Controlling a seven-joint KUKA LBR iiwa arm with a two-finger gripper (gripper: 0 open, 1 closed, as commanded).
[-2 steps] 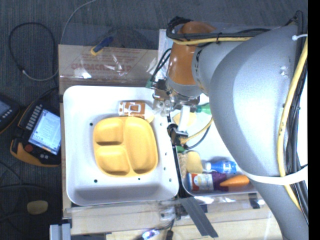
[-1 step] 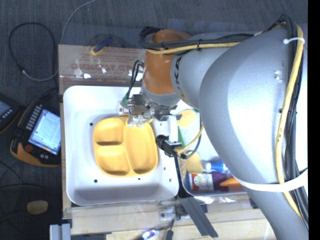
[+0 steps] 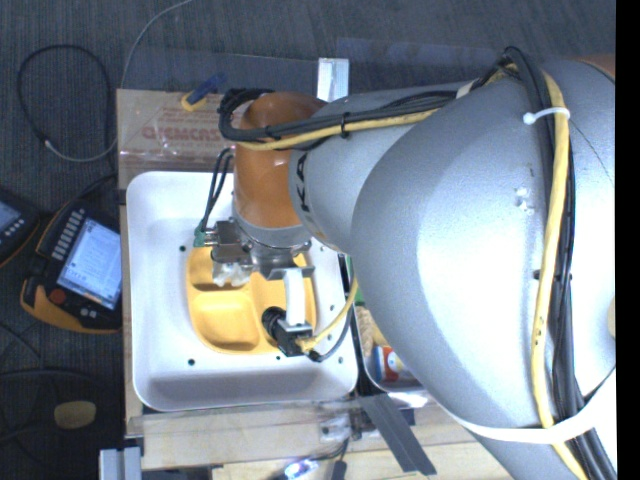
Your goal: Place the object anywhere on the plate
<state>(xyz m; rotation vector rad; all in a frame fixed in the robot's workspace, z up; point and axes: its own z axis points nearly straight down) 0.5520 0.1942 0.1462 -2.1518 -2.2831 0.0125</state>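
A yellow sectioned plate lies in the left white bin, toward its right half. My gripper hangs directly over the plate's upper part, below the orange wrist band, and covers that part of the plate. Black cabling and a white part of the tool reach down over the plate's right edge. Whatever lies under the gripper is hidden. The plate's lower compartment is bare.
The grey arm covers nearly all of the right bin; a red and white item peeks out at its near left corner. A cardboard sheet lies behind the left bin. A teach pendant rests on the floor at left.
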